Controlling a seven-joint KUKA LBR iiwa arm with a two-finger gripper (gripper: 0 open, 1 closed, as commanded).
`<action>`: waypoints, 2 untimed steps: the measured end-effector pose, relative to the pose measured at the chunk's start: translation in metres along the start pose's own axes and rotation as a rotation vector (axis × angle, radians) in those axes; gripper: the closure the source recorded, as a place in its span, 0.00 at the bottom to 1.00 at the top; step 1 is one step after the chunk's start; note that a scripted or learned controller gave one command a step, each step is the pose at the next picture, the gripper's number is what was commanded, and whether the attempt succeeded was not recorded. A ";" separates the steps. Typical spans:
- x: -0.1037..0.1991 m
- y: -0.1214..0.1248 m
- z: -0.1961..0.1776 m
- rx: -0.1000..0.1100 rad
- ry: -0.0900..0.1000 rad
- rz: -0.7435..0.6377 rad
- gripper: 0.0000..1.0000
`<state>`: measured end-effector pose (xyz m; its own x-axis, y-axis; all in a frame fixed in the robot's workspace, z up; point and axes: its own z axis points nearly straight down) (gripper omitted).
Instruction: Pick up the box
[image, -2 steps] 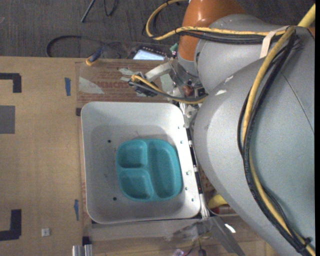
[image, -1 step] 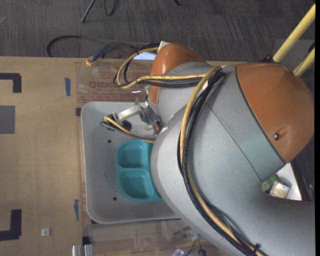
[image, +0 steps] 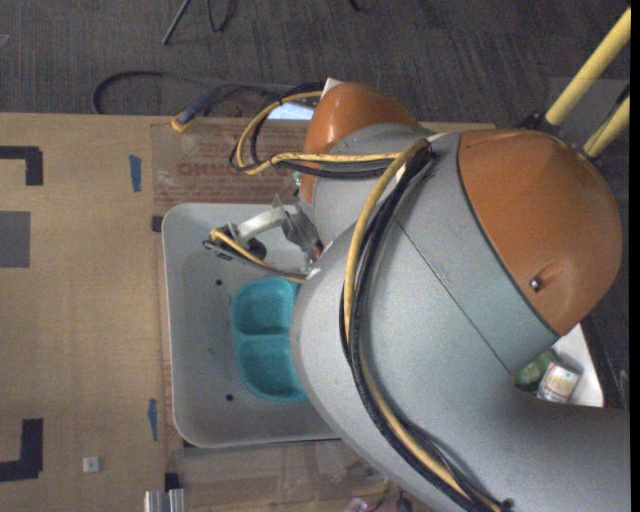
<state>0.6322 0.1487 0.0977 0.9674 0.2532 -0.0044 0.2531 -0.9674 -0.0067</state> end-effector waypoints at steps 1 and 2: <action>-0.008 -0.003 0.000 -0.007 0.008 -0.258 1.00; 0.014 -0.015 -0.120 -0.006 0.001 -0.274 1.00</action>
<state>0.6426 0.1661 0.2177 0.8628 0.5055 -0.0019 0.5055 -0.8628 -0.0016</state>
